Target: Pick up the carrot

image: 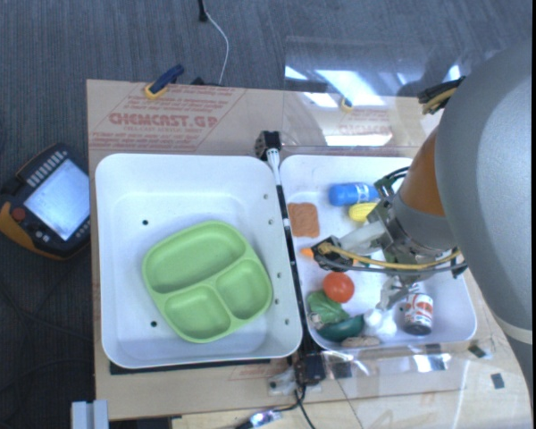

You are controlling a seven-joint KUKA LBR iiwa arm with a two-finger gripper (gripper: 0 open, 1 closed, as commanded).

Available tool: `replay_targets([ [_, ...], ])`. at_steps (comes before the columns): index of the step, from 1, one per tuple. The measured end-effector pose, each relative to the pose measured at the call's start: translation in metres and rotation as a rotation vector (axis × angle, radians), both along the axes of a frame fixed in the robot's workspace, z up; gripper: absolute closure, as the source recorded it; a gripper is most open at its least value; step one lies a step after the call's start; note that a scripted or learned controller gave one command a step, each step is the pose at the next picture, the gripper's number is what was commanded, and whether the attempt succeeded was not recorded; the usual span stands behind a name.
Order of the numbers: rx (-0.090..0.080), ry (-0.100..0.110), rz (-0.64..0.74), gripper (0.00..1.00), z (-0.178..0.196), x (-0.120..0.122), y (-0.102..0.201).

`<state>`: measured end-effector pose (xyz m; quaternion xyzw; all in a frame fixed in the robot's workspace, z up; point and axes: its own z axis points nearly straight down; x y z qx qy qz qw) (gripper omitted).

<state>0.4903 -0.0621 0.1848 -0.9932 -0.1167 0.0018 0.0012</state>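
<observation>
My arm reaches in from the right over the right bin [469, 324], and my gripper [332, 253] sits low near that bin's left wall, its dark fingers pointing left. At their tips I see a small orange sliver, the carrot [307, 252], lying against the divider side of the bin, touching or just beside the fingertips. I cannot tell whether my fingers are clenched on it or merely next to it; the cables and wrist hide the gap.

Around the gripper lie the other things. A brown square piece [303, 218] rests just above the carrot. A blue object [349, 193] and a yellow one [364, 211] lie further up, beside my wrist. A red tomato [339, 287] sits just below the gripper, with a green vegetable [330, 318] under that. A small can [417, 312] stands near the bin's lower right.

The left bin [125, 186] holds 1 green divided plate [207, 281] with 3 compartments.
</observation>
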Motion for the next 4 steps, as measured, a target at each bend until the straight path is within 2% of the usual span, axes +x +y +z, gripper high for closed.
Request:
replay_targets([
  [1, -0.005, 0.006, -0.023, 0.00, -0.025, -0.011, -0.140],
  [2, 0.001, 0.002, 0.136, 0.00, -0.017, 0.065, -0.073],
  [3, -0.006, -0.009, 0.092, 0.00, -0.095, 0.052, -0.041],
  [4, -0.008, -0.020, -0.033, 0.00, -0.094, 0.000, -0.043],
])
